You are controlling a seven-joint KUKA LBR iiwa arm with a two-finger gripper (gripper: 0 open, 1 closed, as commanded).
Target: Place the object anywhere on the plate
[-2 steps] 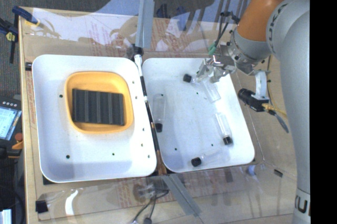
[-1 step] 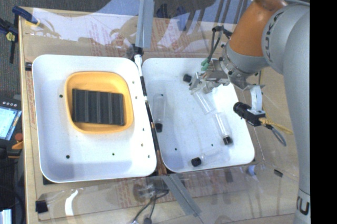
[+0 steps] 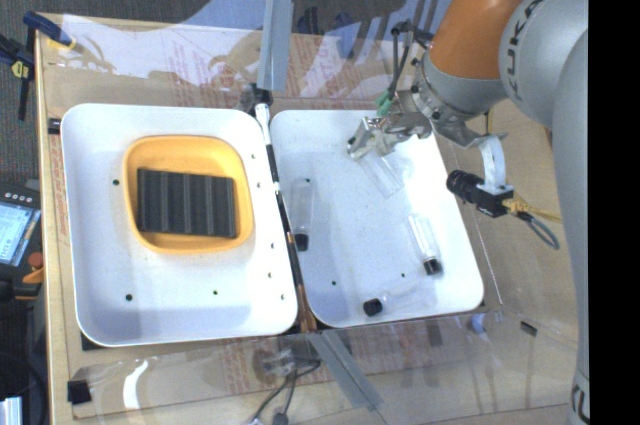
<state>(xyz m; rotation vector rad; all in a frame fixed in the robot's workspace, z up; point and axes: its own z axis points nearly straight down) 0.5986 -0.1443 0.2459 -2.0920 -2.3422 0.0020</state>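
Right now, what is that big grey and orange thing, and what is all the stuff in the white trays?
That is a robot arm. One camera looks down on the bench from above, and the arm reaches in from the right. Its hand hangs over the right tray, where a few clear little tubes with dark caps lie about. I cannot tell if the hand holds one. The left tray has a yellow plate with a dark ribbed block on it. The job is to put a thing on that plate.

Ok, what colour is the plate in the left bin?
Yellow-orange, with a dark ribbed centre. The plate sits in the left bin, clearest in the camera view.
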